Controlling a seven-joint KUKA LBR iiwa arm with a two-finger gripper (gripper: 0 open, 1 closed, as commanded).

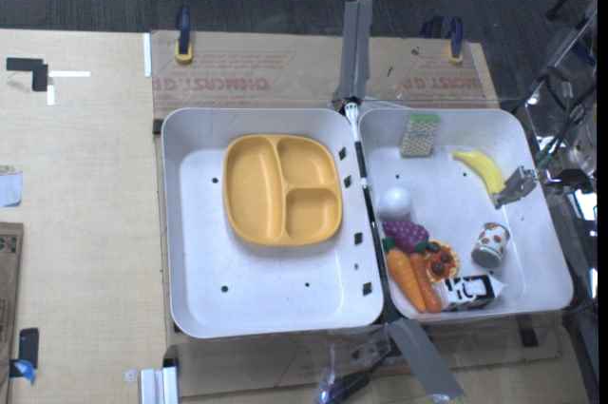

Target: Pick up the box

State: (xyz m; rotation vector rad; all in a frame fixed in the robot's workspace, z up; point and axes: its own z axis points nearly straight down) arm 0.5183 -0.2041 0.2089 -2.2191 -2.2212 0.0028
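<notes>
Near the front edge of the right bin (446, 217), toward its front right corner: a small black-and-white box (470, 290), lying flat on the bin floor. Just left of it, touching or nearly so, two orange carrots (414, 279) side by side, tips toward the front edge. Above the carrots, a bunch of purple grapes (407, 231) and a red-and-yellow toy food piece (440, 259), too small to identify. Just behind the box, slightly right, a small can (490, 245), tilted, apart from the box by a narrow strip of white floor.

Further back in the same bin: a white ball (394, 200) near the divider side, a yellow banana (480, 170) toward the right edge, and a green-topped sponge (419, 136) close to the back edge.

At the right edge of the right bin, just beside the banana's lower end: the grey gripper (518, 186), reaching in from the right, well apart from the box and with nothing seen in its grasp. Open or closed: cannot be told at this angle.

In the left bin (199, 278): a yellow divided plate (283, 188), three compartments, toward the back and centre.

Under both bins, a brown cardboard sheet (313, 69) on the pale bench (76, 202), pinned at the back edge by two blue clamps (183, 36).
</notes>
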